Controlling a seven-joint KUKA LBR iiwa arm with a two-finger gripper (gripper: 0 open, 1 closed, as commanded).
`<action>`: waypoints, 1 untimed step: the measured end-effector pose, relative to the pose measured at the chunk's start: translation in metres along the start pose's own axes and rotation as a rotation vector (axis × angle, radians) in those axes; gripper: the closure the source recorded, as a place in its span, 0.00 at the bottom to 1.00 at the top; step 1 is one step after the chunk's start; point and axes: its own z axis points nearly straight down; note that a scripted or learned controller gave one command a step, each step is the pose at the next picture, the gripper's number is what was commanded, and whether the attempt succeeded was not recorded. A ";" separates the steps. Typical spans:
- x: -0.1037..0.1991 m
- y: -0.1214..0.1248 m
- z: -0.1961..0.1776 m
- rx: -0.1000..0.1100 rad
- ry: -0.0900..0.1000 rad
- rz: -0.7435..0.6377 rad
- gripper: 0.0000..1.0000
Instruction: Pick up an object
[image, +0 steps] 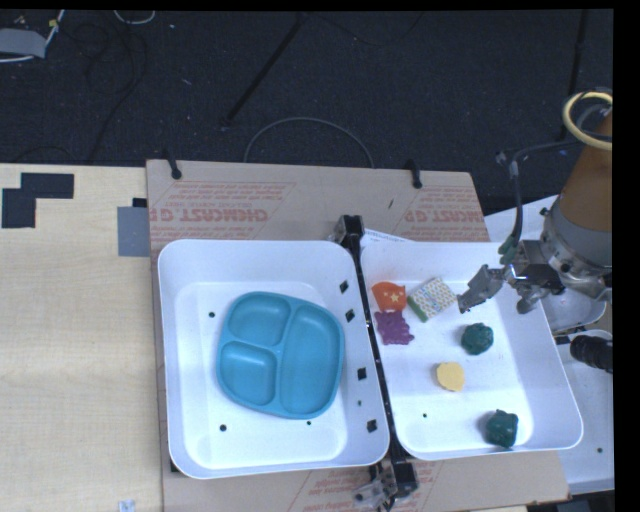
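The objects to choose from are lying loose in the right bin. A red piece is sitting near that bin's far left corner, touching a purple piece just on its near side. A small speckled block, pale with green dots, is lying tilted just to the right of the red piece. A yellow disc is resting around the middle of the bin floor. One dark green lump is sitting between the disc and the bin's right wall, and a second dark green lump is lying near the bin's near right corner.

The end effector is hanging over the far right part of this bin, its two fingers spread wide apart with nothing between them; the left finger is pointing toward the speckled block and standing just beside it, while the other finger is reaching toward the bin's right wall. The grey arm is coming in over the counter's right edge.

In the left bin, a blue divided plate is lying in the middle. Both bins are sitting on a sheet of printed cardboard covering the counter.
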 end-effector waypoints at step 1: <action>0.000 0.002 -0.006 -0.012 -0.002 -0.002 0.00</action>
